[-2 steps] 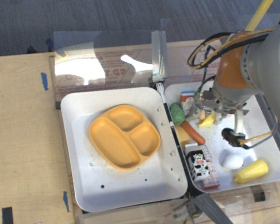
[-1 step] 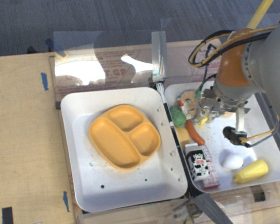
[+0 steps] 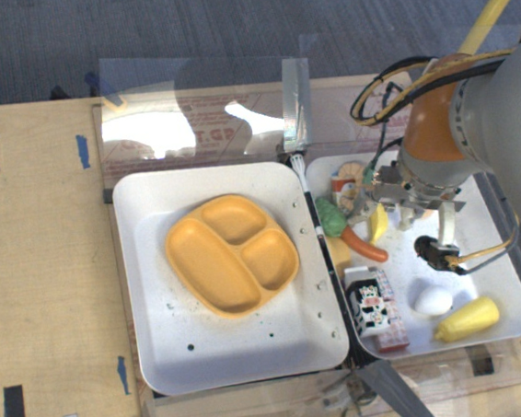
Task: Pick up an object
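The right bin (image 3: 516, 301) holds several small objects. A green piece (image 3: 330, 216) and an orange carrot-like stick (image 3: 365, 249) lie along its left side. Just right of them is a yellow piece (image 3: 378, 225). A black-and-white cow-print carton (image 3: 371, 304), a white egg (image 3: 431, 301) and a yellow cone-shaped piece (image 3: 468, 318) lie toward the front. A small printed pack (image 3: 348, 181) sits at the back left. My gripper (image 3: 392, 206) hangs low over the back left of this bin, right above the yellow piece, and the wrist hides its tip.
The left bin (image 3: 153, 334) holds an orange divided plate (image 3: 232, 252). A clear plastic sheet (image 3: 196, 126) lies behind the bins. The grey arm with its orange band (image 3: 437, 129) and looped cables (image 3: 387, 88) covers the right bin's back right. A black plug (image 3: 430, 250) dangles over that bin.
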You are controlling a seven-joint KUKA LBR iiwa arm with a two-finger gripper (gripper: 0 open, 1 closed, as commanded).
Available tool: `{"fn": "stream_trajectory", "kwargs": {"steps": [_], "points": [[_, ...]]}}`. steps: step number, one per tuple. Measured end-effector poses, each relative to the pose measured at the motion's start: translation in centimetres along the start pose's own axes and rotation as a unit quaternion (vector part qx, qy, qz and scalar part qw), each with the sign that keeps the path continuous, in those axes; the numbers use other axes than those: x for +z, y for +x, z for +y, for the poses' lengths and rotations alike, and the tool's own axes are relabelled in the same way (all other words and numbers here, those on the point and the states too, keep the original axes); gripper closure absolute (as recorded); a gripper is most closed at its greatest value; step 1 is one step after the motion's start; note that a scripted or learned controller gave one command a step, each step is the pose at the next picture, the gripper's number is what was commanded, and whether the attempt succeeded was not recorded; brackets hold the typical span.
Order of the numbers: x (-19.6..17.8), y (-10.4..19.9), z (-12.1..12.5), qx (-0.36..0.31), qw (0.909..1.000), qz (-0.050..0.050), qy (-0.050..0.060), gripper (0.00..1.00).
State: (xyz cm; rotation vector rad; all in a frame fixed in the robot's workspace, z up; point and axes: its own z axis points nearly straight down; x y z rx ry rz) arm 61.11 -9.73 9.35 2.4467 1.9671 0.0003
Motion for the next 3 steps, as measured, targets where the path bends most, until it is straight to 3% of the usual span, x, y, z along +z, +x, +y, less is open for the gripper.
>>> {"fn": "stream_trajectory", "kwargs": {"steps": [1, 2, 3], "points": [[-0.6, 0.0, 0.0, 0.000, 1.0000, 0.000, 0.002, 1.00], [-9.1, 8.0, 4.2, 0.032, 0.9995, 0.002, 0.001, 1.00], [-12.2, 3.4, 5.1, -0.062, 0.9981, 0.000, 0.001, 1.00]]}}
